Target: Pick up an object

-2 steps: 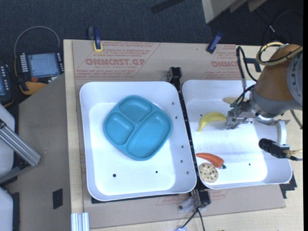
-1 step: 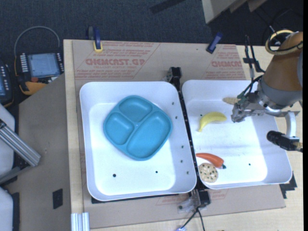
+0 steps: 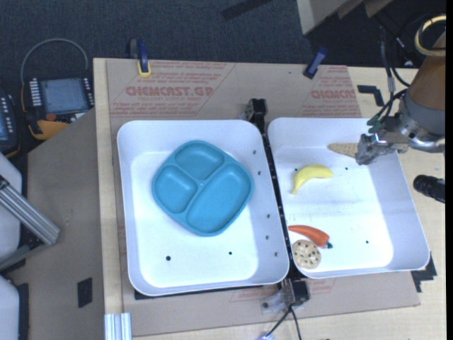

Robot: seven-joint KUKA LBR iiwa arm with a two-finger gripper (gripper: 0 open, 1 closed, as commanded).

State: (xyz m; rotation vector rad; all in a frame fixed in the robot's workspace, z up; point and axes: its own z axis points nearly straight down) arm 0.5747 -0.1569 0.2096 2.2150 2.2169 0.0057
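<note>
The arm (image 3: 428,98) is in from the right, grey with its orange band, and the hand (image 3: 369,149) sits low over the far right part of the right bin (image 3: 396,225). Whether its fingers are apart or together I cannot tell from here; the metal at the tip is a small dark cluster. Just beside it, at its left, lies a tan cone-shaped piece (image 3: 345,148), pointing left, its wide end right at the hand, and I cannot tell if they touch.

Nearer the middle of that bin, a yellow banana (image 3: 310,176) lies on the white floor, apart from the hand. At the near left corner, a red pepper (image 3: 310,234) and a round speckled cookie (image 3: 306,253) lie together, touching or nearly so.

In the left bin (image 3: 141,261), a blue divided plate (image 3: 202,187) with three compartments rests flat, near the centre. Both bins sit side by side on the cardboard-covered counter (image 3: 212,83).
</note>
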